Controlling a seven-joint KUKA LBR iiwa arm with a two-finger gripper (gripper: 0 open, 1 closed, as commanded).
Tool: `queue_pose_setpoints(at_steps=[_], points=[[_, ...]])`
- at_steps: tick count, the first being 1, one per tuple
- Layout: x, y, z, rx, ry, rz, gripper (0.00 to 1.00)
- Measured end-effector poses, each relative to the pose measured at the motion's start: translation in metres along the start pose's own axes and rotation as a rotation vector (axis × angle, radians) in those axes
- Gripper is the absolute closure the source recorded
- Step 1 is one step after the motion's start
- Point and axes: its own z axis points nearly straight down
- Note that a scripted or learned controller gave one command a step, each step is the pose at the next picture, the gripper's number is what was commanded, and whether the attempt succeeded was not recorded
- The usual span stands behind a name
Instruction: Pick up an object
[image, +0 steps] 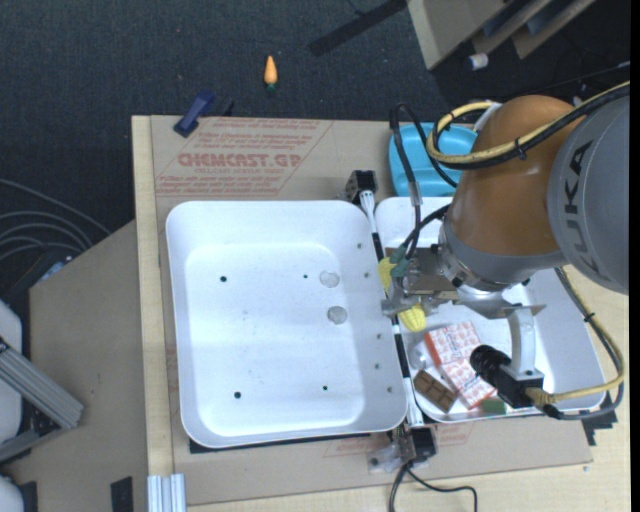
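Orange-banded arm (510, 190) is crowding the right bin (590, 345), hanging over its left wall; whether the gripper (412, 300) is clasping anything, I cannot tell. Descending there is risking striking that wall instead of the red-checked packet (455, 350) beside it.

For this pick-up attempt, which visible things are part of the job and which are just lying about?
Job:
- hand, over the right bin's left edge
- red-and-white packet
- brown item
- right bin

Lying about:
- left bin
- orange piece and blue piece on the floor
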Motion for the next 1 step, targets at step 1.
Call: queue_pose_setpoints(at_steps=[1], points=[[-0.0545,0.0001,-0.0054,-0.002,-0.002,0.002,1.0]])
